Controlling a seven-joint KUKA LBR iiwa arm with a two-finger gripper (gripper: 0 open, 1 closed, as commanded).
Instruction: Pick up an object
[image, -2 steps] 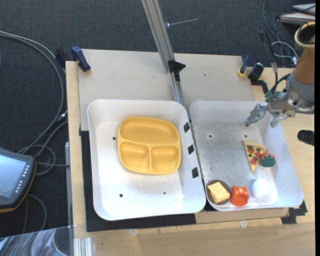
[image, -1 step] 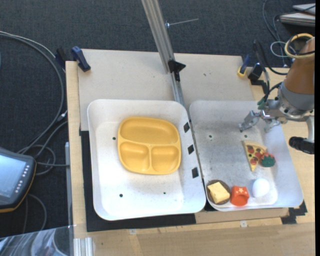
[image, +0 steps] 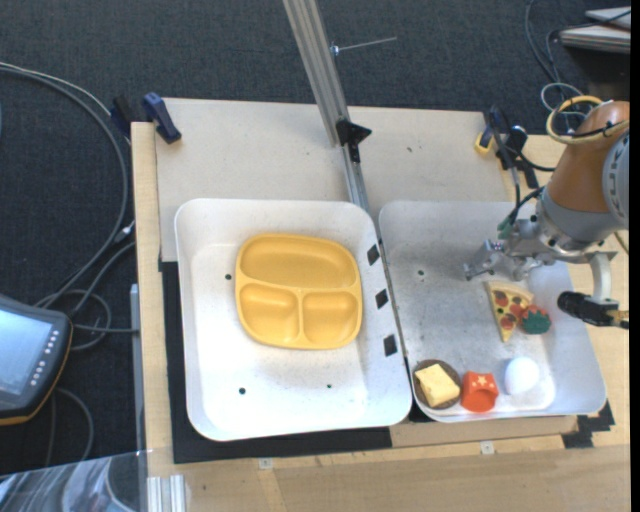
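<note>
Two white bins share the bench: the left bin (image: 210, 400) holds a yellow divided plate (image: 298, 290); the right bin (image: 440, 240) holds a pizza slice (image: 508, 305) just below the gripper (image: 505, 262), jaw state unclear, plus cheese (image: 436, 384), a red piece (image: 480, 391), a white ball (image: 521, 375)

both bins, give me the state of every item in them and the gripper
yellow divided plate: flat in the left bin, compartments bare
pizza slice: lying flat in the right bin, just below the gripper
green piece: touching the pizza slice
cheese wedge: resting at the near rim
red piece: beside the cheese wedge
white ball: beside the red piece
gripper: low above the right bin, holding nothing visible
</note>
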